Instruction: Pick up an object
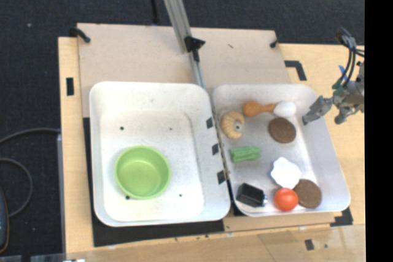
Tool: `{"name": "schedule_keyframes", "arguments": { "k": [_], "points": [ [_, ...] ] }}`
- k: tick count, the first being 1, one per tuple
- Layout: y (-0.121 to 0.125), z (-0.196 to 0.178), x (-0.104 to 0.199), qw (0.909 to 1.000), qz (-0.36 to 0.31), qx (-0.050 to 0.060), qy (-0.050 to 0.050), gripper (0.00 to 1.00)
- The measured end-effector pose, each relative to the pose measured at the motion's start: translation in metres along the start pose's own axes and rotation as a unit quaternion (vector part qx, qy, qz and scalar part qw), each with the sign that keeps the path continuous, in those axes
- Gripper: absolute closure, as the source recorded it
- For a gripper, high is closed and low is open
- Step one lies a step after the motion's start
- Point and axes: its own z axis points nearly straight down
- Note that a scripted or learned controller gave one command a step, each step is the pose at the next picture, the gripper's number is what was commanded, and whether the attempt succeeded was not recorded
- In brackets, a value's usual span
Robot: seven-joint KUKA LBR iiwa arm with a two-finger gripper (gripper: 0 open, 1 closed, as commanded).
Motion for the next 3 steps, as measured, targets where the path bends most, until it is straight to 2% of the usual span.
{"name": "schedule_keyframes", "arguments": {
  "k": [1,3],
  "points": [
    [0.000,0.000,0.000,1.0000,0.000,0.000,0.000,0.00],
    [-0.008,0.122,-0.007,1.0000,0.002,0.003,0.000,0.00]
  ]
}}
